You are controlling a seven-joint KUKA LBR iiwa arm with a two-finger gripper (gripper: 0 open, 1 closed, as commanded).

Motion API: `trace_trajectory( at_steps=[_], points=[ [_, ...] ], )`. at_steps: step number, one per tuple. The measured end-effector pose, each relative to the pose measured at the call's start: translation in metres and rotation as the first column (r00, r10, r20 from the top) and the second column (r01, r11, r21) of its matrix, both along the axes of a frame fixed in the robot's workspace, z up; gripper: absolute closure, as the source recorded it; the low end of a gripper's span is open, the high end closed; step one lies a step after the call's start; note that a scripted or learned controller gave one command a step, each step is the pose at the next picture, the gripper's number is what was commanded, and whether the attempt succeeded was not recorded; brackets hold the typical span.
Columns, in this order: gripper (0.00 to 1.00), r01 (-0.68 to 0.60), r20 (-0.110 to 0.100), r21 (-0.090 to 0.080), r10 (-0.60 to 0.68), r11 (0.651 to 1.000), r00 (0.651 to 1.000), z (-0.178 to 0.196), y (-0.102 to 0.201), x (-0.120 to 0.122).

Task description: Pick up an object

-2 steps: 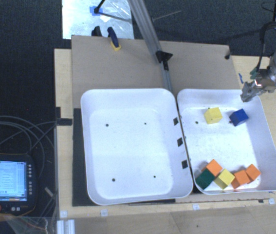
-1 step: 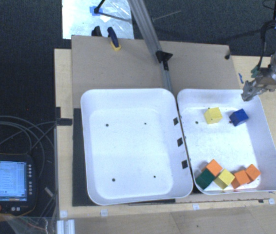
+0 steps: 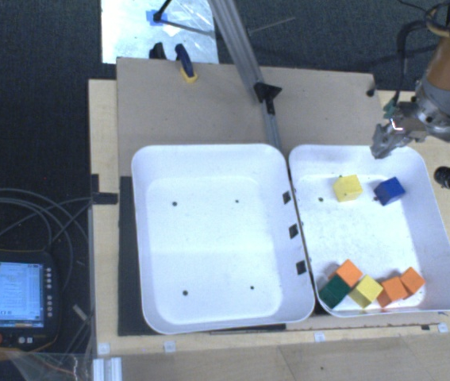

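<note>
Blue cube just below the fingers — apart from them — finger state unclear.

Robot lab: teach pendant, loose cables, bench-mounted bins.

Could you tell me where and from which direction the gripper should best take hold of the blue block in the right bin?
Probably from above, closing on two opposite flat sides of the blue block. It lies apart from the yellow block on the open floor of the right bin, leaving finger room on both sides. The gripper is already near it.
</note>
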State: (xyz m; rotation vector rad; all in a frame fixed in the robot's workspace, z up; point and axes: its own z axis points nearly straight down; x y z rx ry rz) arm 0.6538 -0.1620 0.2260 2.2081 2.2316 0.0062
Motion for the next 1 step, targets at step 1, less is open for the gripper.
trace_trajectory(
  at_steps=[1],
  points=[
    [1.00,-0.001,-0.001,0.001,0.001,1.000,1.000,0.0091,0.0627,-0.0017]
  ],
)
